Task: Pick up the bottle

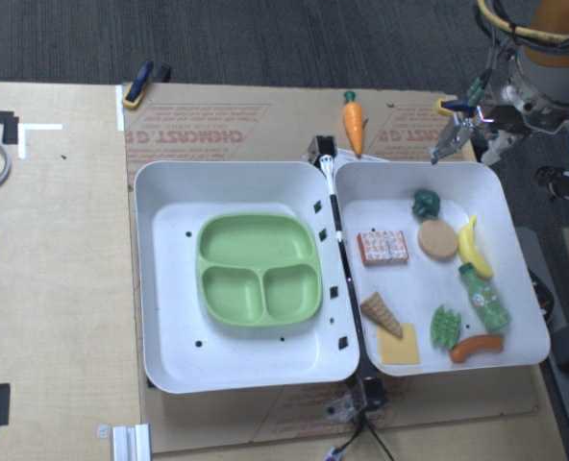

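Note:
The bottle (483, 297) is small, green and clear-bodied with a green cap. It lies near the right wall of the right bin (515, 221), between a banana and a sausage. My gripper (467, 148) hangs above the far right corner of that bin, well beyond the bottle. Its fingers (447, 146) are spread open with nothing between them.
Around the bottle lie a banana (472, 246), a sausage (477, 347), a green leafy piece (445, 325), a round cookie (438, 240), a cheese slice (398, 345), a cone (381, 313) and a red box (383, 248). A green divided plate (260, 269) sits in the left bin. A carrot (352, 123) lies behind the bins.

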`<state>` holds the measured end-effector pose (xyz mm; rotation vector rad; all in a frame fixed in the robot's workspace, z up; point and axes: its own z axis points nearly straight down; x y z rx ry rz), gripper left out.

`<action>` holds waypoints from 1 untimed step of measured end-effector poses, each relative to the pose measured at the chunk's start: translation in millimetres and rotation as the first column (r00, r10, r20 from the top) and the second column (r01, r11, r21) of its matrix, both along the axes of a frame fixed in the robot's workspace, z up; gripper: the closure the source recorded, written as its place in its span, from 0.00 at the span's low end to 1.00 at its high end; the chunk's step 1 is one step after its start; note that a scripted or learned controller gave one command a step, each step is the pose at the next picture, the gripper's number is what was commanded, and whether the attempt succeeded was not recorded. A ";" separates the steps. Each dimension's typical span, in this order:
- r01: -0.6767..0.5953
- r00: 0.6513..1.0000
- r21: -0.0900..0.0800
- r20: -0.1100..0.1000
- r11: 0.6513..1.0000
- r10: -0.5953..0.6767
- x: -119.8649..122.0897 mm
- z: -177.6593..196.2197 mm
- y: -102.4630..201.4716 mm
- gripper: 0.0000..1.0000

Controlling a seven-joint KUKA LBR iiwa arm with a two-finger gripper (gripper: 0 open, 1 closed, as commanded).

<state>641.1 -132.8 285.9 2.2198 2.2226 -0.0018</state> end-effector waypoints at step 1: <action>-0.002 1.000 -0.002 0.001 1.000 0.002 0.5 9.7 -0.2 1.00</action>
